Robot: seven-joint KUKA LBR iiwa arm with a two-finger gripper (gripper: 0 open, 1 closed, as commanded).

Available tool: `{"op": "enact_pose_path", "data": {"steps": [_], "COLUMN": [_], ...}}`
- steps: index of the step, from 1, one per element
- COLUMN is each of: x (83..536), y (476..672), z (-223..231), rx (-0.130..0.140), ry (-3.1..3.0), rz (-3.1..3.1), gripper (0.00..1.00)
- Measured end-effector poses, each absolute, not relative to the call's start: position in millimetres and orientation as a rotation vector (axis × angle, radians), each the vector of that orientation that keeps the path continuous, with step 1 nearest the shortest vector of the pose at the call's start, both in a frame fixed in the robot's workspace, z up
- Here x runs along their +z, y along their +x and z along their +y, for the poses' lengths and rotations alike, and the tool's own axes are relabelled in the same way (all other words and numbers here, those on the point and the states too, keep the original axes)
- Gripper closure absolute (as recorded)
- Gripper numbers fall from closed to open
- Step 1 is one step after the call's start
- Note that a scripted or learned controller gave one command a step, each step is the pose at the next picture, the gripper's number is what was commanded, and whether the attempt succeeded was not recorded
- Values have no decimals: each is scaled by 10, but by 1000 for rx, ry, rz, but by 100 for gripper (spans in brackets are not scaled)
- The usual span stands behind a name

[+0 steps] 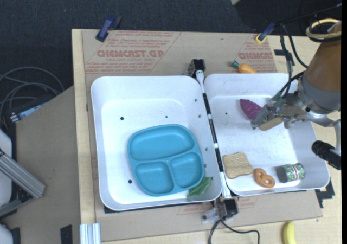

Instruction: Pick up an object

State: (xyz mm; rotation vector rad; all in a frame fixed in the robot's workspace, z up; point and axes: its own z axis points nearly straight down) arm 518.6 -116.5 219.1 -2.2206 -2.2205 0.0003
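Pincer (262, 122) just beside purple toy (250, 108) in right bin (303, 183); grip state indeterminate. Nothing lifted yet.

This is a robotics lab: a board-topped table (162, 47) clamped at its upper corners carries two white bins (103, 107), loose cables (27, 88) trail over dark carpet (43, 10) at left.

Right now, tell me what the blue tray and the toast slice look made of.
Blue tray: likely moulded plastic, smooth with a soft sheen, with one even colour and rounded compartment walls. Toast slice: tan and speckled with a darker crust edge; probably a plastic or rubber toy, though the look leaves that open.
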Motion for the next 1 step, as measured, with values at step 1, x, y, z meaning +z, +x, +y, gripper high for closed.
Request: {"op": "enact_pose_path", "data": {"steps": [1], "x": [843], "y": [5881], "z": [-1263], "rx": [-1], "ry": [-2222], "rz": [-2222], "gripper": [0]}}
